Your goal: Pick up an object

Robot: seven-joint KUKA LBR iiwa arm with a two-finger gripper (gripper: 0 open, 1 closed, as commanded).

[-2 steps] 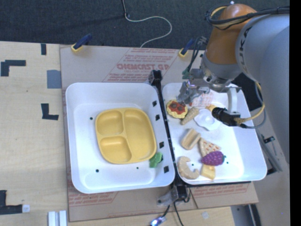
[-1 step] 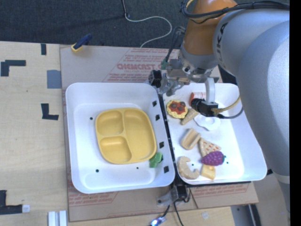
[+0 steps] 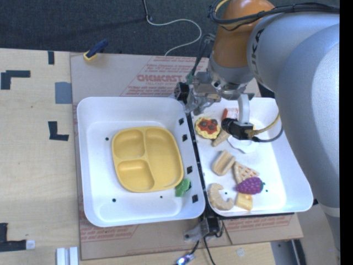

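My gripper (image 3: 194,99) hangs over the back left corner of the right bin (image 3: 287,173), close to the divider between the bins. Just in front of it lies a small toy pizza (image 3: 208,127) with red topping. Toward the front of that bin lie a bread roll (image 3: 223,162), a waffle wedge (image 3: 241,171), purple grapes (image 3: 250,185), a curved pastry (image 3: 219,197) and a yellow cheese piece (image 3: 244,202). I see nothing held by the gripper.
The left bin (image 3: 91,148) holds a yellow divided plate (image 3: 147,159) and a small green toy (image 3: 182,187) by its right wall. A red item (image 3: 230,113) and a white scrap (image 3: 240,144) sit behind the arm's cable. A blue-and-yellow object (image 3: 95,49) lies on the bench at the back left.
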